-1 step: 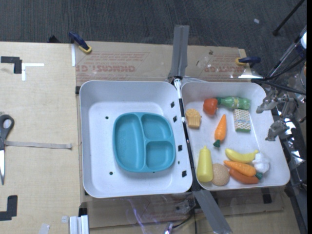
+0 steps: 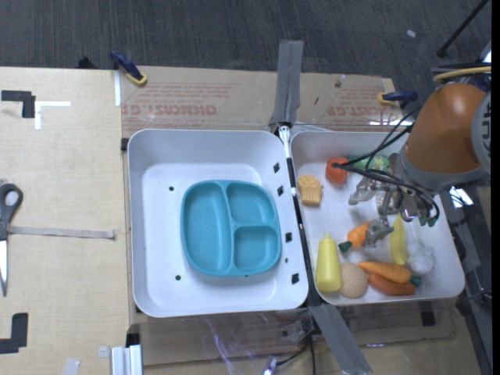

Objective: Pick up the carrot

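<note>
Carrot (image 2: 386, 271) near right bin (image 2: 437, 287) front edge, crowded; claw (image 2: 380, 229) state unclear.

Two bins are set side by side. A divided plate (image 2: 232, 227) lies centred in the left bin (image 2: 141, 233). In the right bin (image 2: 449, 283), the gripper (image 2: 380, 229) is placed centrally; a carrot (image 2: 384, 271) lies at its 6 o'clock, a bottle (image 2: 328, 264) at 8 o'clock, a tomato (image 2: 337, 171) at 11 o'clock.
</note>
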Motion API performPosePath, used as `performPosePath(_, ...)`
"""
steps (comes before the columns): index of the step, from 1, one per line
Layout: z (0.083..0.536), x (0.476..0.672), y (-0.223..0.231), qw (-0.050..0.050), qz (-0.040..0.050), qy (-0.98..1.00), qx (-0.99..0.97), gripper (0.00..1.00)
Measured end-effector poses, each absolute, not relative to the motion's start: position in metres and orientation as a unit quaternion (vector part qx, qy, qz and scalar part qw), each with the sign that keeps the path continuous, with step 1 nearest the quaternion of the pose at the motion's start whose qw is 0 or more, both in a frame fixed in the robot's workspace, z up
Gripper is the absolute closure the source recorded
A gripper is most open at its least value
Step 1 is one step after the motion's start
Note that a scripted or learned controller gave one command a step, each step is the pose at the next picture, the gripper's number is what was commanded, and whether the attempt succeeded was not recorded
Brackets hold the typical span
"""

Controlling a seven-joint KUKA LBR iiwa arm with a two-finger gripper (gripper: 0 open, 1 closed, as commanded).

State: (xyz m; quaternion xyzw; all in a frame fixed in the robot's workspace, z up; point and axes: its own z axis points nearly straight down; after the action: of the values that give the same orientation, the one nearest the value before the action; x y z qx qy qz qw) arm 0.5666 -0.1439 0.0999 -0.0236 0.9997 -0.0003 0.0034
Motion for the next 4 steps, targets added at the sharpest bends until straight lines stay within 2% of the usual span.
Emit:
performPosePath(1,0.093,0.520,-0.127,0.002,-0.0002,1.000,0.015,0.00)
performPosePath(3,0.093,0.505,-0.131,0.003,-0.0001,0.971,0.237,0.00)
performPosePath(4,0.092,0.503,-0.110,0.002,0.0002,0.913,0.409,0.00)
